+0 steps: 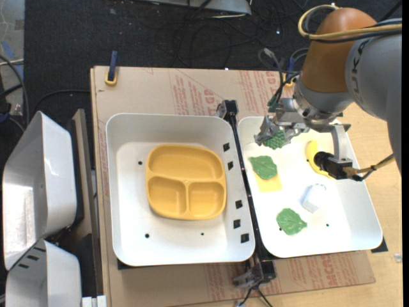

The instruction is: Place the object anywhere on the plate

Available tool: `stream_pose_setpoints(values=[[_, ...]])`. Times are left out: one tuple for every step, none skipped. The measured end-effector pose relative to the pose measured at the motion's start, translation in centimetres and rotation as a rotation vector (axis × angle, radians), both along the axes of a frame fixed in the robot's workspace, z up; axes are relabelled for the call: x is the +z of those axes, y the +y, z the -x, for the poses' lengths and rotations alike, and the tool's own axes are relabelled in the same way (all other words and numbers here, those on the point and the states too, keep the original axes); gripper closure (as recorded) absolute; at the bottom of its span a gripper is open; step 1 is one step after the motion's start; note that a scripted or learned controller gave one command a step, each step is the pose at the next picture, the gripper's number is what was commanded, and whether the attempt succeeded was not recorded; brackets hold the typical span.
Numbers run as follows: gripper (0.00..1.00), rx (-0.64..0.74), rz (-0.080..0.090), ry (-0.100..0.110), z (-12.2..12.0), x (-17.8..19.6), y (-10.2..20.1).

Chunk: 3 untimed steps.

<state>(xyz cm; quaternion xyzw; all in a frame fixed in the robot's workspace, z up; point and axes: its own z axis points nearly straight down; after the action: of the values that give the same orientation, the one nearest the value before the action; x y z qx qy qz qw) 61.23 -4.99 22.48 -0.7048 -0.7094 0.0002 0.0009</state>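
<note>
A yellow plate (186, 180) with three compartments lies in the middle of the left bin (121, 146). My gripper (273, 135) hangs over the back left corner of the right bin (358, 222), close to the divider between the bins. It is shut on a small dark green knobbly piece (277, 140), which shows between the fingertips. Plate and gripper are apart, the plate lying to the left and nearer the front.
The right bin holds a light green leafy piece (263, 166) on a yellow flat square (271, 183), another green piece (291, 221), a small white block (311, 198) and a yellow thing (311, 151) partly hidden by the wrist.
</note>
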Motion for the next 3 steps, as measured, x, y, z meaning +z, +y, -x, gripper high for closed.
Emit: stream_pose_setpoints(values=[[1.0,0.0,0.001,-0.001,0.3,-0.3,6.1],[1.0,0.0,0.001,-0.002,0.5,0.1,10.4],[1.0,0.001,0.0,-0.003,1.6,1.6,16.2]])
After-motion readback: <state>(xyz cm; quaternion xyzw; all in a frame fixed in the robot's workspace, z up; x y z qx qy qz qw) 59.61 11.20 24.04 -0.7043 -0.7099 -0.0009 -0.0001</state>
